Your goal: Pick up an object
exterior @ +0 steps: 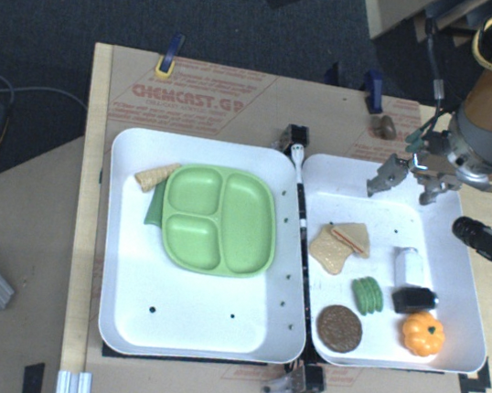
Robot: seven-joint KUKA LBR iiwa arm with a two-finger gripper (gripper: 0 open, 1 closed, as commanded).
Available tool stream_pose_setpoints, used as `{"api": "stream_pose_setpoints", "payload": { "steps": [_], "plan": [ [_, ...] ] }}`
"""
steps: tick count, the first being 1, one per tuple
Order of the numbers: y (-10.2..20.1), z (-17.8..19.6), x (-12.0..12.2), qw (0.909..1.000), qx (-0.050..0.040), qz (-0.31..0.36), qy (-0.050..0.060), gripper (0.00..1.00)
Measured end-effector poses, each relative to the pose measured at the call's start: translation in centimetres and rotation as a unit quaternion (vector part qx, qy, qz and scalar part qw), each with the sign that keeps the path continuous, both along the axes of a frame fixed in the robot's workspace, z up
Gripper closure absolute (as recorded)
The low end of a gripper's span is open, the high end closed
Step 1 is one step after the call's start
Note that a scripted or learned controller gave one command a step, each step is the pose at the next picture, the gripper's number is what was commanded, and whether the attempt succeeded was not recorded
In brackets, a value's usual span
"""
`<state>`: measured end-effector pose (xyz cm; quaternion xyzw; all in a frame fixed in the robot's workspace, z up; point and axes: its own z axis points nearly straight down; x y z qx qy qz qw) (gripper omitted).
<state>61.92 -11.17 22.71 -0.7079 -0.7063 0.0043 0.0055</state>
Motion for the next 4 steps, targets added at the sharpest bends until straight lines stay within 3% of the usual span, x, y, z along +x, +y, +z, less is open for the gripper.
{"api": "stream_pose_setpoints", "payload": {
  "steps": [1, 4],
  "plan": [
    [0.0, 0.7, 0.3, 1.0, -0.0008, 0.001, -0.006, 0.0],
    [-0.6, -13.7, 0.8, 1.0, -0.0002, 0.001, -0.004, 0.0]
  ]
}}
